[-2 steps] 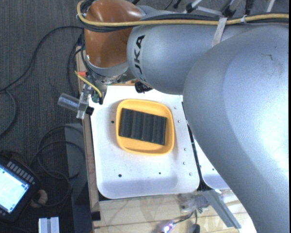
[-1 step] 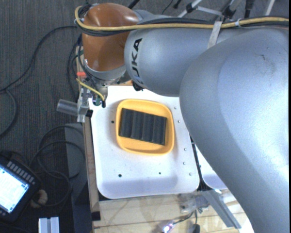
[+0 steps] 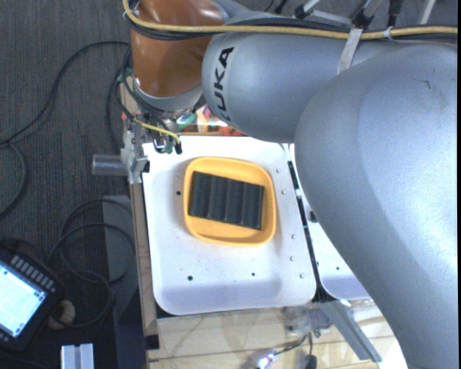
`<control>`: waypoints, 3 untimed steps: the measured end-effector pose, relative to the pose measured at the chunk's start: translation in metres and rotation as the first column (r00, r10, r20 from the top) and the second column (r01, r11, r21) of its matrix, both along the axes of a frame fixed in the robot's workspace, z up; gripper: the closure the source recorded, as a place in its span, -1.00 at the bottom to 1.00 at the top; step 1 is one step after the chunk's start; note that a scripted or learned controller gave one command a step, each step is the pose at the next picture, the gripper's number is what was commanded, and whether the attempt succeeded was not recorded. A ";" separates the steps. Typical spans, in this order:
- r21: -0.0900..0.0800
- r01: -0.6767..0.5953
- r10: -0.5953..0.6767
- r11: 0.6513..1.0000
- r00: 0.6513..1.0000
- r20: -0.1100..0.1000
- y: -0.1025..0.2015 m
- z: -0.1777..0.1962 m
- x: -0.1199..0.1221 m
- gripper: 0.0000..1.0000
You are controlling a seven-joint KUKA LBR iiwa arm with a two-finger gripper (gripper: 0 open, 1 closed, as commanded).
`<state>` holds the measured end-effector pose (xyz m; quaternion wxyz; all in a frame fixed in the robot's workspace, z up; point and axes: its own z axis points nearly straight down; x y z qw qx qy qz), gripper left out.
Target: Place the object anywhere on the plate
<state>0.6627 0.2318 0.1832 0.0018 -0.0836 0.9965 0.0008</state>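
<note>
Yellow plate [image 3: 230, 203] sits mid-bin, white bin [image 3: 215, 283] floor bare around it.

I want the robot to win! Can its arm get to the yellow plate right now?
Probably yes: the yellow rectangular plate with the dark ridged insert lies uncovered in the left white bin, and the grey arm already hangs near it.

Your arm [image 3: 353, 129] reaches in from the right, its grey links crossing the top of the view. The orange band [image 3: 169, 41] sits above the wrist, over the left bin's far left corner. The gripper [image 3: 150, 141] hangs beneath it.
</note>
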 end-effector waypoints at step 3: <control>-0.001 -0.368 0.368 0.930 0.930 0.001 0.002 -0.009 0.006 1.00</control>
